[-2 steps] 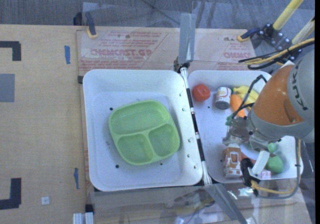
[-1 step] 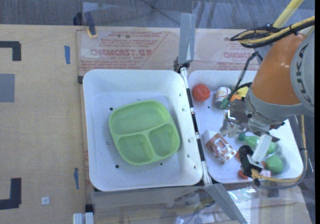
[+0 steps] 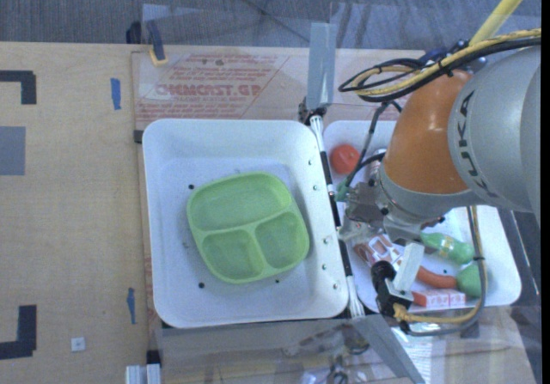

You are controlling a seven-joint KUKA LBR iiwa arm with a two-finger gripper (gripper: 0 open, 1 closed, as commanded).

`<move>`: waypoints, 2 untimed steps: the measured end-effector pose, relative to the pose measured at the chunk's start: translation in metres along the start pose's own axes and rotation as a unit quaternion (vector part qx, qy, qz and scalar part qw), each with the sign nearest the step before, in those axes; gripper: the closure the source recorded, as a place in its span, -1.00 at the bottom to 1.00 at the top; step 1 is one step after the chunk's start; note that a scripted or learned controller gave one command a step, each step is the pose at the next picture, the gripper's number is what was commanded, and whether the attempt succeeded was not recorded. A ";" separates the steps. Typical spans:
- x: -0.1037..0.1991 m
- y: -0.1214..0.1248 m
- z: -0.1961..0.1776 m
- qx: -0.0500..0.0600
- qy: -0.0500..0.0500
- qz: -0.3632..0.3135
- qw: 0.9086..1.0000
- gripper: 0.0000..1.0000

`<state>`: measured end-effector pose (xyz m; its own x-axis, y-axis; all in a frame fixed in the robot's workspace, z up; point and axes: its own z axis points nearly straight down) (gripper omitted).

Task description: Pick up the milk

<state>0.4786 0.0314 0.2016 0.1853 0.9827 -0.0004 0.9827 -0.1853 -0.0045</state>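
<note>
Wooden bench (image 3: 69, 202), right shallow white bin (image 3: 509, 288): my end effector (image 3: 365, 221) hovers just above the small white-and-red milk carton (image 3: 381, 249). How open it is, I cannot tell. Crowding could make me catch the orange carrot (image 3: 434, 279) instead.

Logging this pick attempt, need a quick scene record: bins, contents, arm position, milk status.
left bin: white, holds a green divided plate
right bin: white, largely covered by the arm
right bin contents: red round item, green bottle-like item, orange carrot-like item, red-and-white carton
milk: probably the red-and-white carton; lies in the right bin, under the wrist
grasp: cannot tell from this view
</note>
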 end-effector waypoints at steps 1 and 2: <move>0.010 -0.002 0.007 0.000 0.000 -0.017 1.000 1.00; 0.005 -0.001 0.018 0.000 0.000 -0.057 0.998 1.00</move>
<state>0.4785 0.0368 0.1837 0.0731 0.9973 0.0001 0.9973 -0.0731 -0.0045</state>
